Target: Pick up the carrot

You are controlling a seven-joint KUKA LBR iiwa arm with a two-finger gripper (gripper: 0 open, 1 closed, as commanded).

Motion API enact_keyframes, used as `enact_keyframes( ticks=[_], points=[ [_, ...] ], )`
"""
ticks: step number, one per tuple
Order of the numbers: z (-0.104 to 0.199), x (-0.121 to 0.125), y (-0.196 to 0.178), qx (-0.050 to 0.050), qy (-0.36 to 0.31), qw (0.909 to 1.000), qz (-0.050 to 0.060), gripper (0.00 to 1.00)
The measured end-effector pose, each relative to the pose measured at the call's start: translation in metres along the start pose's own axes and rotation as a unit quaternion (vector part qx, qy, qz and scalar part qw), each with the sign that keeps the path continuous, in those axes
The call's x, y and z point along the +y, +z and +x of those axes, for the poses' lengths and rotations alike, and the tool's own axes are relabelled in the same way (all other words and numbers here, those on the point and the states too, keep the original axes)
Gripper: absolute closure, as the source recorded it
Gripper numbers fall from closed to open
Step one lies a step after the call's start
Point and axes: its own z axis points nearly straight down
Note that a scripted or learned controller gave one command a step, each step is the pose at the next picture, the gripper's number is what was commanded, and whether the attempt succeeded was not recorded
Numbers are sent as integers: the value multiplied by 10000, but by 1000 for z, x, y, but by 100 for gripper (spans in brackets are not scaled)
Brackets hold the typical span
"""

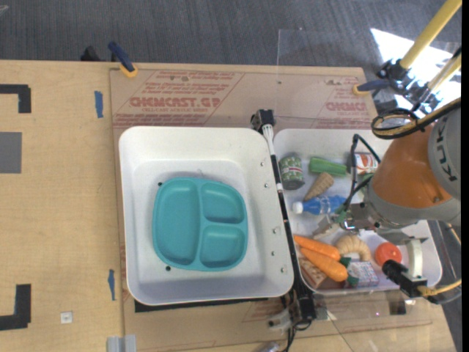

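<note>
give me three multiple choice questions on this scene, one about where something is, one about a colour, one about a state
1. Where does the carrot lie?
A. right bin
B. left bin
C. on the bench outside the bins

2. What colour is the divided tray?
A. red
B. teal
C. yellow

3. How does the water bottle rest?
A. upright
B. on its side
C. on the divided tray

Answers:
1. A, it lies by the right bin's near-left corner.
2. B, it is teal against the white left bin.
3. B, it lies flat, cap pointing left.

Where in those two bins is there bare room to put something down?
Left bin: bare floor rings the teal tray, widest above it and along its left. Right bin: crowded with the carrot, bottle, tomato and other items beneath the arm.
</note>
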Motion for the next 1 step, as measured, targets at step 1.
enact_keyframes(
  ticks=[1],
  points=[
    [5, -12, -1, -2, -10, 10000, -16, 0]
  ],
)
